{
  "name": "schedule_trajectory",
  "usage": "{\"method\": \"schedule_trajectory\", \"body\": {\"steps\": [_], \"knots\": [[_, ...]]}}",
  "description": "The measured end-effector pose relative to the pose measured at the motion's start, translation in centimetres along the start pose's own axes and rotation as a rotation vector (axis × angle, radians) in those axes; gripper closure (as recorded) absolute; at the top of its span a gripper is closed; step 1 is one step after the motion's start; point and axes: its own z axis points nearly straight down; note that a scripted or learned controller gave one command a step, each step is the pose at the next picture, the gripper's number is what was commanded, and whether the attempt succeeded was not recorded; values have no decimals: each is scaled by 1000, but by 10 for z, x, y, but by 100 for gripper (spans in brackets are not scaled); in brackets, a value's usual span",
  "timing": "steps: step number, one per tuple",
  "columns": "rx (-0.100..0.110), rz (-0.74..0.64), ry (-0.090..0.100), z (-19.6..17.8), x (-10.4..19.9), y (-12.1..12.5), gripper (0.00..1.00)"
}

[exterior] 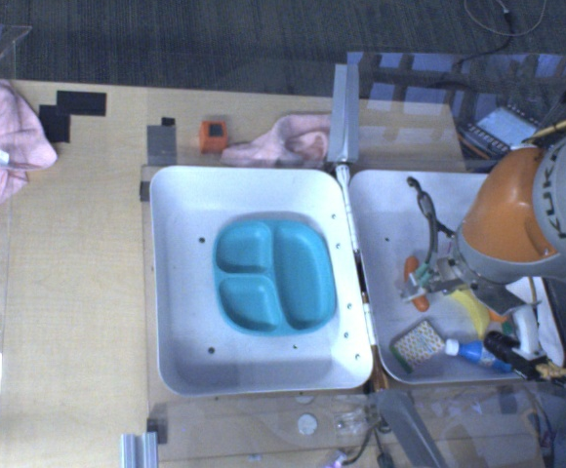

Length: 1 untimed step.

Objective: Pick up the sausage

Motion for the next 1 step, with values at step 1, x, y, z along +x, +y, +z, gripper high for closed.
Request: {"method": "schedule_trajectory", "body": {"steps": [1], "knots": [[22, 248, 6, -114, 20, 81, 100]]}}
